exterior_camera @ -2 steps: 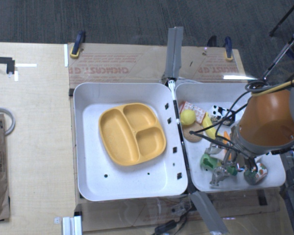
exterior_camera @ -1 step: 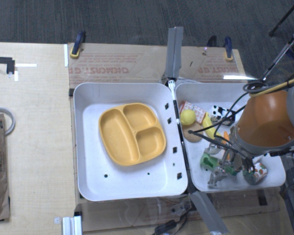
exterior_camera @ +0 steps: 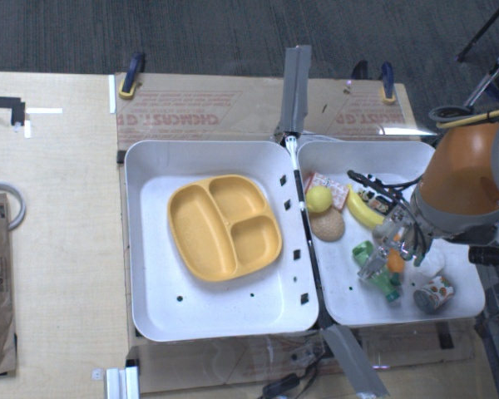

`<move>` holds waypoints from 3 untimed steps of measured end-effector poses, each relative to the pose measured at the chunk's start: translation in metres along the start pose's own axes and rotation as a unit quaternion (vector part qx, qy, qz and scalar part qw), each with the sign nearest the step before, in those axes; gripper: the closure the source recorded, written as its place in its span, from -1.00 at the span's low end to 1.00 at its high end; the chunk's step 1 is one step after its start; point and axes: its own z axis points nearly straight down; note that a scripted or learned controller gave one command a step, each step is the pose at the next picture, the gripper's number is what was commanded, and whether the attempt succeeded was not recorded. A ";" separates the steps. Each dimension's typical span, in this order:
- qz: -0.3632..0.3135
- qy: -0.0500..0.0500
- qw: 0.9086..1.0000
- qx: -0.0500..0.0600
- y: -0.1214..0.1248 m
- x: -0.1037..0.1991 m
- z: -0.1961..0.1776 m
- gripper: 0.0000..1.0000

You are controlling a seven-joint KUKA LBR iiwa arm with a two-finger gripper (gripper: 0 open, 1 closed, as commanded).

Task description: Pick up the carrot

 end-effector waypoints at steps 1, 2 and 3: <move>0.094 -0.001 0.996 0.000 -0.047 -0.065 0.000 -1.00; 0.076 0.001 0.997 0.000 -0.037 -0.048 0.000 -1.00; 0.267 0.007 0.964 -0.006 -0.055 -0.042 0.000 -1.00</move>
